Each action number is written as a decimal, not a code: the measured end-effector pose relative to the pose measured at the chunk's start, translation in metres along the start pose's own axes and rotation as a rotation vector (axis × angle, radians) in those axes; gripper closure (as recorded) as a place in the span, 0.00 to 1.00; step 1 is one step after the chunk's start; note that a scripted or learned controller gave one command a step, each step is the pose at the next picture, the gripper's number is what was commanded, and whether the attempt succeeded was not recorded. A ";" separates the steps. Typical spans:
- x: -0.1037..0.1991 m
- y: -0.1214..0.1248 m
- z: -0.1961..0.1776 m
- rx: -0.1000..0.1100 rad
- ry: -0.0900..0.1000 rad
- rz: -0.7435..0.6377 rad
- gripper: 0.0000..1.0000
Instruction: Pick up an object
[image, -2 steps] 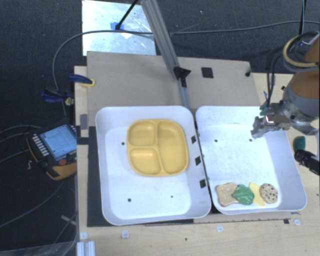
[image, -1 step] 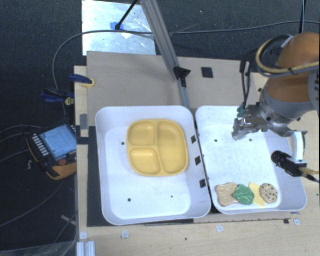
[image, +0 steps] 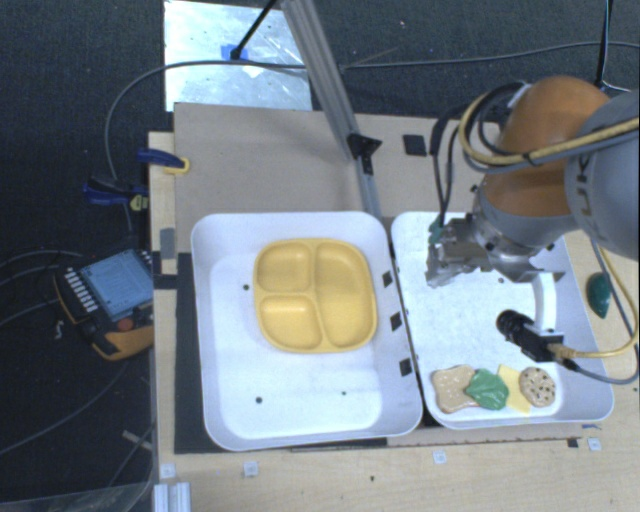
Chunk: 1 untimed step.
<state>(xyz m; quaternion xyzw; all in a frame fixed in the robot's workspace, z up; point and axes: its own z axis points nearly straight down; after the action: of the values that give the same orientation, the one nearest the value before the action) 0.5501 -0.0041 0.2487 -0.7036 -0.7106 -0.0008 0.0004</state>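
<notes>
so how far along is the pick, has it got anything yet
Nothing looks picked. The gripper hangs over the upper part of the right bin, with nothing visible between its fingers. The toast piece, green item, yellow slice and cookie lie along that bin's near edge. The yellow divided plate sits in the left bin. The descent and grasp remain.

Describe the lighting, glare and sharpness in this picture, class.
Camera view: even overhead light; the white bins look bright, nearly washed out; a shiny patch at top glares; the yellow tray and toy foods are fairly sharp; the gripper looks slightly soft.
</notes>
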 end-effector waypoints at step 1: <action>0.052 -0.004 -0.002 -0.001 0.001 -0.001 1.00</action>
<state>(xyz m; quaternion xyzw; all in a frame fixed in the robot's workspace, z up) 0.5458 0.0477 0.2510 -0.7031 -0.7110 -0.0015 0.0001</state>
